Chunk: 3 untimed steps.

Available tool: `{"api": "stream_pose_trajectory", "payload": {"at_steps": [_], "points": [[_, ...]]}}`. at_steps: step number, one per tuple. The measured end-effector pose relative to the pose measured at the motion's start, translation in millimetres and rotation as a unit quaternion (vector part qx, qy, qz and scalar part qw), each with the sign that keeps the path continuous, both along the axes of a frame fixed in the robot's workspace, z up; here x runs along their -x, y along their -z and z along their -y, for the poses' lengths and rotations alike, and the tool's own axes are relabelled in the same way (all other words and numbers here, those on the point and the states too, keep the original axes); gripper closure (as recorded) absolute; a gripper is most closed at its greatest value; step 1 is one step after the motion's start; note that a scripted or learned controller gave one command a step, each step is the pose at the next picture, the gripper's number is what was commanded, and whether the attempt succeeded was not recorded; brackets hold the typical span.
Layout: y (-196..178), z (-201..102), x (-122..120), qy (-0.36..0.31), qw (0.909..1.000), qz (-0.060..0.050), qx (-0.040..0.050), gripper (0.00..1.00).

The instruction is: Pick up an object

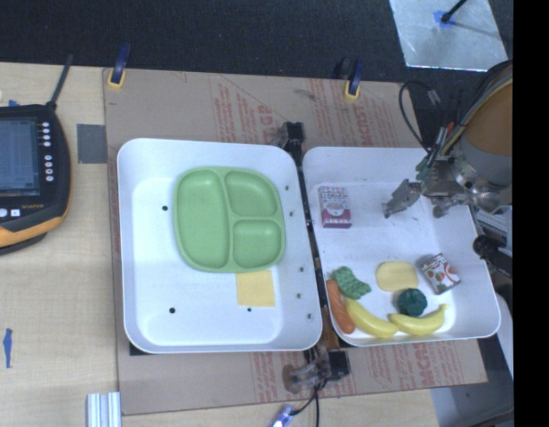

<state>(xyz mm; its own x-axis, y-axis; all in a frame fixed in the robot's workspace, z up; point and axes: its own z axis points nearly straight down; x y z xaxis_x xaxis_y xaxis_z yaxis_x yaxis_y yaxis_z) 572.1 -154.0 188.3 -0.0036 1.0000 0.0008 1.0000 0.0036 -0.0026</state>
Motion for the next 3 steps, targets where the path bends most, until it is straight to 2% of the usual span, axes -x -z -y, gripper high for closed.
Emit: {"api": "stream_pose_trajectory", "payload": {"at_steps": [1, 2, 3], "points": [[97.3, -4.1, 45.3, -0.001, 1.0, -0.002, 0.0003, 0.0], [-69.4, 18.5, -36.1, 0.0, 1.0, 0.002, 0.001, 0.0], [52.9, 19.9, 20.2, 0.0, 1.0, -0.001, -0.0001, 0.0]]}}
